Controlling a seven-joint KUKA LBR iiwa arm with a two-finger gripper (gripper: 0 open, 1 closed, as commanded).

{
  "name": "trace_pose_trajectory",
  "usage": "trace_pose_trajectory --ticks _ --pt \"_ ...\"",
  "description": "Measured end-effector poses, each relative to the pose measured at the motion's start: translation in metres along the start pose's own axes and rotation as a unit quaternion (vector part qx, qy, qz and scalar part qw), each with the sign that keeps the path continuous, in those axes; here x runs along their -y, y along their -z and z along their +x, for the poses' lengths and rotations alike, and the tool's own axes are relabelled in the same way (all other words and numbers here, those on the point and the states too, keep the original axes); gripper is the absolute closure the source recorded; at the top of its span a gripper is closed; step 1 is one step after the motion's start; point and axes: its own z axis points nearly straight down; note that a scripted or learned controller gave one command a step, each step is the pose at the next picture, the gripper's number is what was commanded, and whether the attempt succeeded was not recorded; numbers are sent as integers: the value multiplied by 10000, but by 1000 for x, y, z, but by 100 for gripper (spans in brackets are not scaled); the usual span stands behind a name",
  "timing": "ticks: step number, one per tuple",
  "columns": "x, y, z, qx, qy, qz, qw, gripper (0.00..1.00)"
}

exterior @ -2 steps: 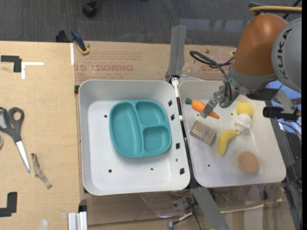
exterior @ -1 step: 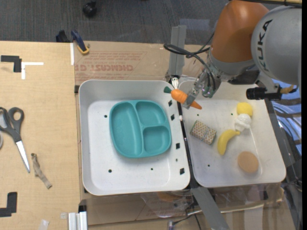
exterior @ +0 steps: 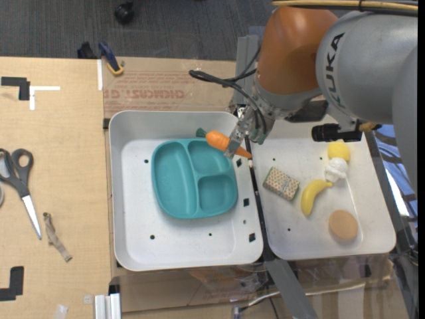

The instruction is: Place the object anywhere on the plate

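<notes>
One hand [exterior: 237, 145] is in play, hanging over the right rim of the left bin [exterior: 126, 198] at the upper right corner of the teal plate [exterior: 194, 178]. A toy carrot [exterior: 220, 141] sits between its fingers, gripped near the middle of the body, so the hand is clenched on the carrot. The orange body points to the plate's upper edge, with a small green top at that end and the narrow tip showing on the hand's far side.

The carrot looks like a light, stiff play-food piece with a smooth, tapered surface. Judged from that shape, a tapered body tends to slide toward its thin end under pressure, so the thick middle is the safer place to hold. Breakage appears unlikely.

The plate has three compartments and lies flat in the left bin, just left of and below the hand. Any compartment would serve for release.

To the plate's right, the second bin [exterior: 372, 241] holds a patterned block [exterior: 281, 183], a banana [exterior: 312, 197], a round tan object [exterior: 343, 224], and a yellow and white item [exterior: 337, 161]. Left of the plate, scissors [exterior: 22, 185] lie on the desk [exterior: 53, 244].
</notes>
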Motion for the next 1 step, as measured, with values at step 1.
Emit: trace_pose_trajectory --ticks 1 --pt "0 0 0 1 -2 1 10000 0"
